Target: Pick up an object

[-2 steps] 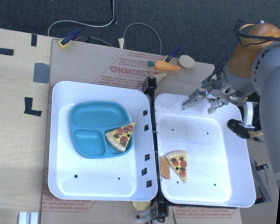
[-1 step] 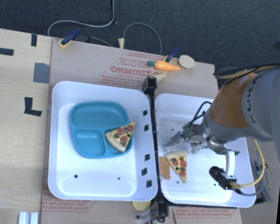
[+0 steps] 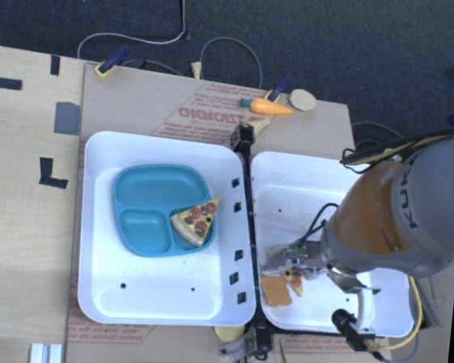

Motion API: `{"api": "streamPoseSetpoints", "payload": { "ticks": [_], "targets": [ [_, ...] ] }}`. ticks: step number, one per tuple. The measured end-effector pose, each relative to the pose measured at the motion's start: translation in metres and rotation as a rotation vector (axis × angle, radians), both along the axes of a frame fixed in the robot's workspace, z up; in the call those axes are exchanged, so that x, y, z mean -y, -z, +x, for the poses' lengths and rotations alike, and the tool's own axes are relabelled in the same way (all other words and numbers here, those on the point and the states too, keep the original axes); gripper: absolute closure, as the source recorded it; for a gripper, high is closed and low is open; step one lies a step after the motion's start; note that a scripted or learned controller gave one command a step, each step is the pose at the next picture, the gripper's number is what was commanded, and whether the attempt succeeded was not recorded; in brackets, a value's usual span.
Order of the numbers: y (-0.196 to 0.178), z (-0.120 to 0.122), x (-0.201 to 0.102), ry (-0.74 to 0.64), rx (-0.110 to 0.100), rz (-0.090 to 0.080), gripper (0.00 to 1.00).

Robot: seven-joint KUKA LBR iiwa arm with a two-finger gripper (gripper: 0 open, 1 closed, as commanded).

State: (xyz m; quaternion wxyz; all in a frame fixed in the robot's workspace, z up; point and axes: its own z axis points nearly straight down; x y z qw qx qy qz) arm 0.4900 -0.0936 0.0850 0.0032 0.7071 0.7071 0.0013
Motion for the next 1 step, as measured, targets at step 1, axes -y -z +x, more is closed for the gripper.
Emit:
{"api": "streamPoseSetpoints", "payload": {
  "ticks": [1],
  "targets": [
    [-0.0122, 0.0023, 0.0028, 0.002, 0.002, -0.004, 1.00]
  ]
}}
